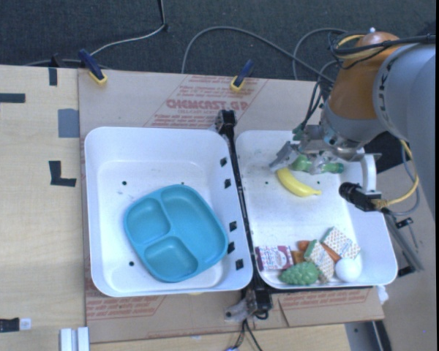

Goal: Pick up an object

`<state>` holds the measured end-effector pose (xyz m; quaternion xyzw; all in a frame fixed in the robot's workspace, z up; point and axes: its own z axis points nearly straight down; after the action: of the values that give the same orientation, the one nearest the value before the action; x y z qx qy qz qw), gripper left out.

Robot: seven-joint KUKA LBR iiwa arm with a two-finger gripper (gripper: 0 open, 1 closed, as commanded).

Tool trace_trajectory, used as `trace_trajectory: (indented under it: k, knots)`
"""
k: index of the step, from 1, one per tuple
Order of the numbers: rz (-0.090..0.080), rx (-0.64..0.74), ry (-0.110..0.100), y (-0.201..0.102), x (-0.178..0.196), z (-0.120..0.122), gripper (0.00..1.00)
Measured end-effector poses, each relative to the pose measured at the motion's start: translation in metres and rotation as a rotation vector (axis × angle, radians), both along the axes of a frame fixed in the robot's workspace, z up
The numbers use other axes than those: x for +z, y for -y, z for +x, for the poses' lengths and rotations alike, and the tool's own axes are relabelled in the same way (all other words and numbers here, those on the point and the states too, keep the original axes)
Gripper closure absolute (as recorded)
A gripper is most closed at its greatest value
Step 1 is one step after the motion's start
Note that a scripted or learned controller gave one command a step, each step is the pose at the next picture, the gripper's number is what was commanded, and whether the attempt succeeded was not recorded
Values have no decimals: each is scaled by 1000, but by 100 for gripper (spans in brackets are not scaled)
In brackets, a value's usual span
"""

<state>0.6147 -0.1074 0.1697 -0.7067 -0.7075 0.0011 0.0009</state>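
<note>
We see the claw [301,159], spread wide, above the banana [298,183] near the right bin's [366,229] upper edge; open floor lies mid-bin, clutter lower right.

Arm enters from the right, grey link bent downward, orange band above the wrist at upper right. Pincer [301,159] points down and left, low over the right half of the desk. Finger state not resolvable from this angle.
</note>
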Motion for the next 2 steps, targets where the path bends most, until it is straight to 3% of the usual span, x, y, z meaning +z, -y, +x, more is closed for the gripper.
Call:
trace_trajectory:
  k: [1, 2]
  knots:
    - [1, -1, 0, 29, -84, 34, 0]
    - [-4, 1, 3, 30, -74, 35, 100]
